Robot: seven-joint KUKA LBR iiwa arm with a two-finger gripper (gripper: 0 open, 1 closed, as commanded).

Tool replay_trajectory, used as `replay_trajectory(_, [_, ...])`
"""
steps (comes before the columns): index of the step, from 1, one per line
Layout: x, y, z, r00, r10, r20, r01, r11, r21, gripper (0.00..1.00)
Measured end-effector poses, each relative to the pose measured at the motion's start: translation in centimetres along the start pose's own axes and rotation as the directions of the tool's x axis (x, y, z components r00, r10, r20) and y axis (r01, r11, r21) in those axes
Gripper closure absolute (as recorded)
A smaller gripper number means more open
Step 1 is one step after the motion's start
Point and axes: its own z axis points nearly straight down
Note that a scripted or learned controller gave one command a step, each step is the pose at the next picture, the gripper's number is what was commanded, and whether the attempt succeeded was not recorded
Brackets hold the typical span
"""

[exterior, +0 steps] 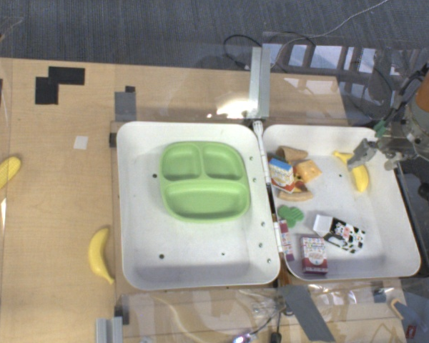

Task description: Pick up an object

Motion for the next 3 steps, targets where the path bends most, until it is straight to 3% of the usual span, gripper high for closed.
replay_trajectory(1, [-2.0, 3.8, 12.0, 0.998, 0.067, 0.0, -0.067, 0.998, -0.003, 0.0])
replay_trajectory(2, [-1.9, 4.0, 11.1, 0.998, 0.06, 0.001, -0.06, 0.998, -0.005, 1.0])
replay_trajectory(3, [6.5, 8.5, -0.6, 0.998, 0.059, 0.0, -0.059, 0.998, -0.004, 1.0])
